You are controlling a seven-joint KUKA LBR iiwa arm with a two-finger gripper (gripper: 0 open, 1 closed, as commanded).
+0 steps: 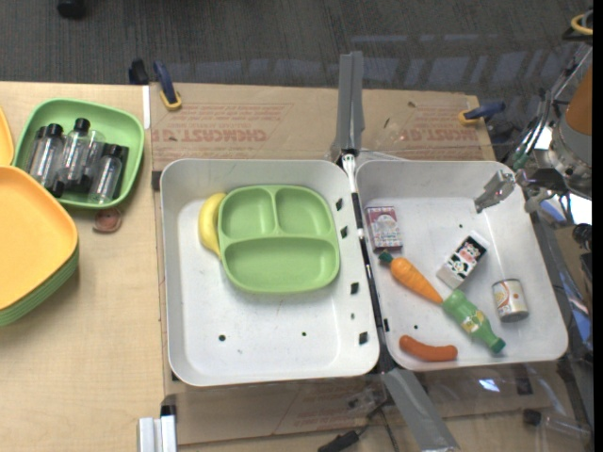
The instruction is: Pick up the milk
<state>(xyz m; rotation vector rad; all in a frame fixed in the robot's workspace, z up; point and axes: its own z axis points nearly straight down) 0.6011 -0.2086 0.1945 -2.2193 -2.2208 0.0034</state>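
Overhead, the milk [464,259], a small black-and-white carton, lies tilted on the floor of the right bin [429,191], just right of a carrot [415,280] and above a green bottle [473,320]. A small can [510,299] sits to its right, a sausage [429,349] lies near the bin's near edge, and a pink-and-white packet [383,228] rests close to the bin's left wall. The jaws [494,192] hover at the far right corner of that bin, apart from the carton and holding nothing; how far they stand apart is hard to make out at this size. The arm behind them is cut off by the right edge. The left bin [188,328] carries a green divided plate [279,236] that partly hides a yellow item [208,223] beneath its left rim. On the counter [85,365] to the left, a green tray [124,125] holds dark-capped bottles [77,159], and orange plates [33,243] are cropped by the left edge.
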